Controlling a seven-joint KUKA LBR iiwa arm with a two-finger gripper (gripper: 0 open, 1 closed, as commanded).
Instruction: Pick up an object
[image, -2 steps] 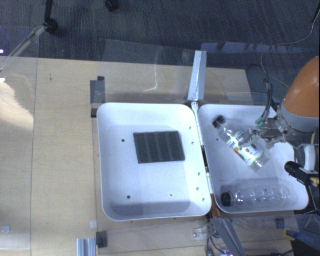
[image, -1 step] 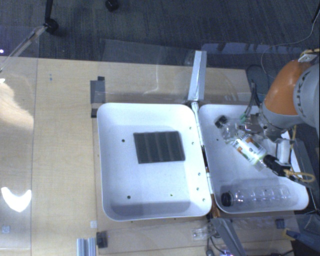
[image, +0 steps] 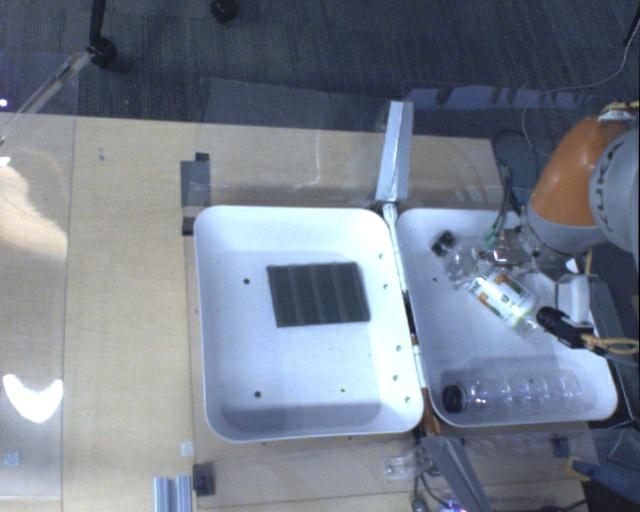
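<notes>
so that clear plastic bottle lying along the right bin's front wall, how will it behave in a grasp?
The clear plastic bottle with a dark cap lies on its side, so it will probably roll if nudged. It looks empty, so likely light. Its smooth, ribbed wall may flex and slip. It rests against the white right bin's front wall, which could block one finger.

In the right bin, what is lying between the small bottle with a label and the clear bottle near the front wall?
Nothing: the camera view shows bare white floor between the small bottle and the clear bottle in the right bin.

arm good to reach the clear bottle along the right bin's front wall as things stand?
Probably yes. The clear bottle lies alone against the front wall of the right bin, nothing on top of it. The gripper sits in the same bin, farther back. The wall beside it may crowd the grasp.
</notes>
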